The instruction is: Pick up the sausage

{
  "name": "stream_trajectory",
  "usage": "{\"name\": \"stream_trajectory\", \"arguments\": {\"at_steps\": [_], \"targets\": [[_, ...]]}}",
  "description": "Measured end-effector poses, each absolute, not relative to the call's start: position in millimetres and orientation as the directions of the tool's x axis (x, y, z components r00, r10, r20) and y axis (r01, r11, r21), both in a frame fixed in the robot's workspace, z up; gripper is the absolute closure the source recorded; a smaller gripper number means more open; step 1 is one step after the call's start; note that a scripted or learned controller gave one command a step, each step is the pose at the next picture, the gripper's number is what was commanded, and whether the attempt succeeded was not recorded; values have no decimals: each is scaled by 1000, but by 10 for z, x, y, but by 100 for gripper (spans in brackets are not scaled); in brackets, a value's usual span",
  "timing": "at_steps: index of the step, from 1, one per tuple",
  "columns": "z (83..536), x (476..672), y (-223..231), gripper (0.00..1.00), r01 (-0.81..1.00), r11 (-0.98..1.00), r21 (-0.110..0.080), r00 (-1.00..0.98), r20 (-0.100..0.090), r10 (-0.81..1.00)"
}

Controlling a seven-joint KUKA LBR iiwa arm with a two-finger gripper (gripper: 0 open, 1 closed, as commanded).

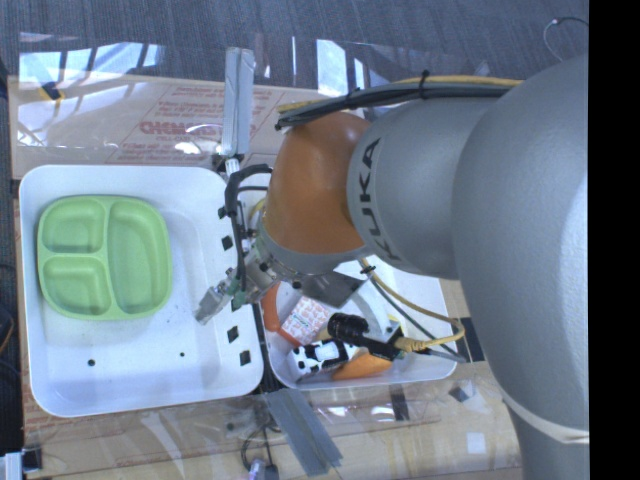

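Note:
My gripper (214, 303) hangs low over the right side of the left bin (60, 388), just left of the wall between the two bins. It points down and to the left. A reddish-orange elongated piece (270, 313), which may be the sausage, lies at the left edge of the right bin (435, 373). It is mostly hidden under my wrist, to the right of the gripper. I see nothing clearly held in the gripper.
A light green divided plate (103, 258) lies in the left bin's far left part. In the right bin lie a pink-and-white packet (304, 320), a black-and-white item (318, 356) and an orange item (362, 366). My arm covers most of the right bin.

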State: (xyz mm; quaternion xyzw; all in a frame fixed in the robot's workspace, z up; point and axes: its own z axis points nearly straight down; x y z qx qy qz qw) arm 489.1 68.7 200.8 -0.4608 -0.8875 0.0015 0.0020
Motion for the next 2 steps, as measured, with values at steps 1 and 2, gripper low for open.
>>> {"name": "stream_trajectory", "arguments": {"at_steps": [1,2], "targets": [[1913,4764,-227,0,849,528,-3,-528,2,849],[1912,4761,331,0,810,587,-3,-587,2,810]]}}
